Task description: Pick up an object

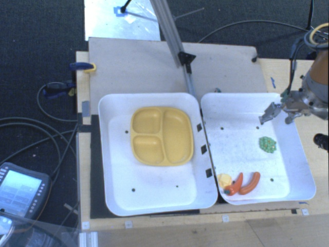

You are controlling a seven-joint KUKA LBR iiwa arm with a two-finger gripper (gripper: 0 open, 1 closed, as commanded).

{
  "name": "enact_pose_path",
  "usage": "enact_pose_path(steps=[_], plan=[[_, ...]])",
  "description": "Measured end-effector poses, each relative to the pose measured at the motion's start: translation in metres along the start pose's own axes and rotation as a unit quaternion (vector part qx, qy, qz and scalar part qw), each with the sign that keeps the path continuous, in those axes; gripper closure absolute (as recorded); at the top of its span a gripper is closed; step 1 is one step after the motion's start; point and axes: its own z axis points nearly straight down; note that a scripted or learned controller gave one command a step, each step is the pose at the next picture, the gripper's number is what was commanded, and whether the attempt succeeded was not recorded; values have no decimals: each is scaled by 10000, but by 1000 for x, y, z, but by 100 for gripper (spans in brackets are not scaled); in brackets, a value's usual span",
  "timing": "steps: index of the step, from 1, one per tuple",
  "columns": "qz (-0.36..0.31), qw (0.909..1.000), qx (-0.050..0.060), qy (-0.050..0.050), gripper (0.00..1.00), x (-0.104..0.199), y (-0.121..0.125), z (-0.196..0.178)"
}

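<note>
Jaws stand apart with nothing between them — the gripper (280,113) hangs over the upper right of the right bin (236,107). Just below it sits a small green ball (267,144); it looks light, knobbly and probably soft, so it is best pinched across its middle.
</note>
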Motion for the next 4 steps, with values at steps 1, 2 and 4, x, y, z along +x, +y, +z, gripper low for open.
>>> enact_pose_path(steps=[1,2,4], plan=[[-3,10000,1,-2,0,0,0,0],[36,10000,27,-1,0,-6,-8,57],[34,10000,-51,-40,0,-8,-7,119]])
